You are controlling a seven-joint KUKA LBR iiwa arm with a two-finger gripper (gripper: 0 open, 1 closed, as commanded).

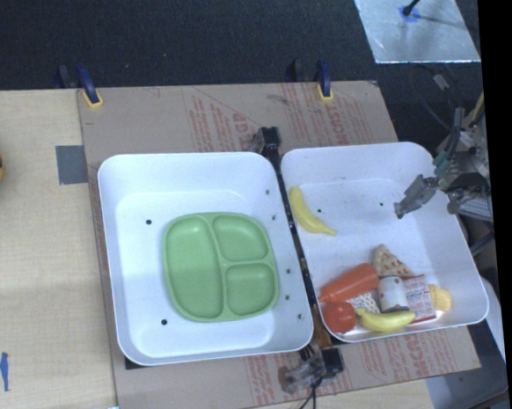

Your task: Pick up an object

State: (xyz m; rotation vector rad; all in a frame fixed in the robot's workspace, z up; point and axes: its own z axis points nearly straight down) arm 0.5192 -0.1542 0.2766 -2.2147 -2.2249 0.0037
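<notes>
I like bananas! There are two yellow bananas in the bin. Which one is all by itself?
The banana by the dividing wall lies alone on bare white floor. The other banana sits in the toy pile at the near edge, against the can.

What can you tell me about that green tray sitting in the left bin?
The green tray is a pale green, plastic-looking dish with rounded corners, split into three compartments: one tall section along its left side and two smaller ones stacked on its right. It lies flat, open side up, on the floor of the left bin, slightly below centre and turned a little askew. Its compartments hold nothing, and it touches only the bin floor.
</notes>
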